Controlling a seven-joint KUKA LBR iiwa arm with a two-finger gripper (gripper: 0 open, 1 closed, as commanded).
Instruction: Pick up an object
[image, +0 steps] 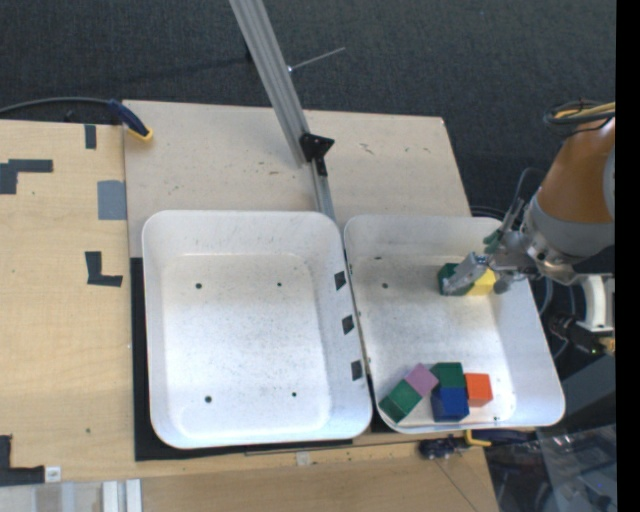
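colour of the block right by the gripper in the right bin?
Yellow block, beside the gripper, seen in the camera view.

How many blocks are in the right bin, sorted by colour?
Green blocks: 2
Pink block: 1
Blue block: 1
Orange block: 1
Yellow block: 1, up by the gripper
Total: 6 blocks, all in the right bin

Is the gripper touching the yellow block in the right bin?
Cannot tell. In the camera view the gripper overlaps the yellow block from this slanted angle, so no clear contact or gap shows between them in the right bin.
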